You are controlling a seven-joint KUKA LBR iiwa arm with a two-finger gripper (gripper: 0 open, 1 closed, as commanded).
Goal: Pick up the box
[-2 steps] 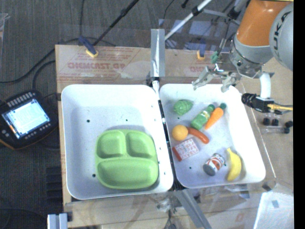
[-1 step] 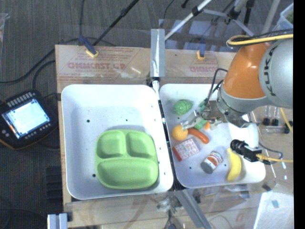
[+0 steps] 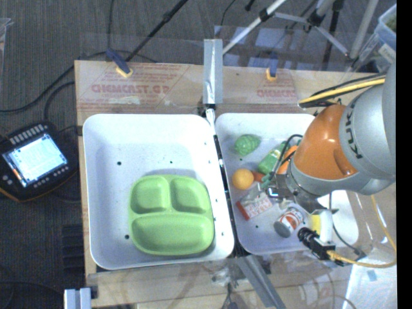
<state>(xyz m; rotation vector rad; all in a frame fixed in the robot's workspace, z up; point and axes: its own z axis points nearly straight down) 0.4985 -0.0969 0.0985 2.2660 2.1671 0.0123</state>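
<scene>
1. Bench (image 3: 148, 89): brown board surface bearing two shallow white bins set side by side, their inner rims touching along the middle.

2. Arm (image 3: 367, 147): grey body with an orange band above the wrist, entering from the right and hanging over the right bin, hiding much of that bin's right half.

3. Left bin (image 3: 103, 147): white, with a few dark specks on its floor. It holds one item.

4. Right bin (image 3: 225, 127): white, holding several small items grouped in its left and middle part.

5. Green divided tray (image 3: 171, 215): three compartments, lying flat in the lower middle of the left bin.

6. Gripper (image 3: 275, 187): below the orange band, low over the right bin's middle, just above and right of the box. Whether the jaws are apart or together cannot be told; the wrist hides them.

7. Box (image 3: 255, 206): small, red and white, lying flat on the right bin's floor, left of centre, just below the orange ball. No contact with the gripper can be confirmed.

8. Can (image 3: 289, 222): silver with red label, on its side, right of the box.

9. Green leafy item (image 3: 247, 145): upper part of the right bin.

10. Green bottle-like item (image 3: 270, 161): tilted, partly under the wrist.

11. Orange ball (image 3: 243, 179): near the right bin's left wall.
</scene>
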